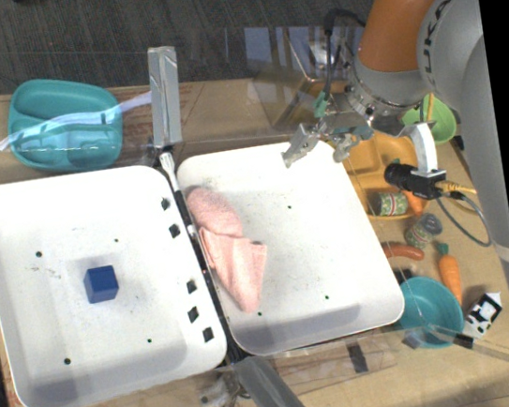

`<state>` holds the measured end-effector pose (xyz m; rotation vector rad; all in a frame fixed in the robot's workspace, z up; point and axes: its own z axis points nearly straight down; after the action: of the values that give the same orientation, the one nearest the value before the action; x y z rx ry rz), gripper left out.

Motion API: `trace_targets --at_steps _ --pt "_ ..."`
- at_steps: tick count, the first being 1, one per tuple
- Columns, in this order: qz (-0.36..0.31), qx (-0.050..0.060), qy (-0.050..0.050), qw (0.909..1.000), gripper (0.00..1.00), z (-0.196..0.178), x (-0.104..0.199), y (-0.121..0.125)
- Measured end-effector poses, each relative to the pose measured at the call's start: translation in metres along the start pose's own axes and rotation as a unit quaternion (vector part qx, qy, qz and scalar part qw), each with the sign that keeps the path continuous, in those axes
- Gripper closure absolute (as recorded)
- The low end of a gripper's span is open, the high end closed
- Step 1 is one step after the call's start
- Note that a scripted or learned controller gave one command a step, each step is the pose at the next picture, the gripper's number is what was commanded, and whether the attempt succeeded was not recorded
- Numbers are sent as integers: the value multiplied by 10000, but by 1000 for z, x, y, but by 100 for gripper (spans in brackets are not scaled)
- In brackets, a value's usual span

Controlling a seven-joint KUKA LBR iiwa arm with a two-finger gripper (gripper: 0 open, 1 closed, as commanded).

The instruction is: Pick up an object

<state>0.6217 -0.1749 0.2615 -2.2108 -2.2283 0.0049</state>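
The right bin [339, 261] lies mostly open; only a pink cloth [228, 249] crowds its left wall. A blue cube [102, 283] stands alone in the left bin [20, 280].

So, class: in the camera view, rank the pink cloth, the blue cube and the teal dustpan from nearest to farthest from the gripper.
Gripper sits at the right bin's top edge.
1. Pink cloth, right bin, left side.
2. Teal dustpan, above the left bin.
3. Blue cube, left bin, farthest.
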Motion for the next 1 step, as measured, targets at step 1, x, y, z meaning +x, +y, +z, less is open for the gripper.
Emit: trace_targets --at_steps 1 --pt "-608 5 -1 9982 0 111 76 -2"
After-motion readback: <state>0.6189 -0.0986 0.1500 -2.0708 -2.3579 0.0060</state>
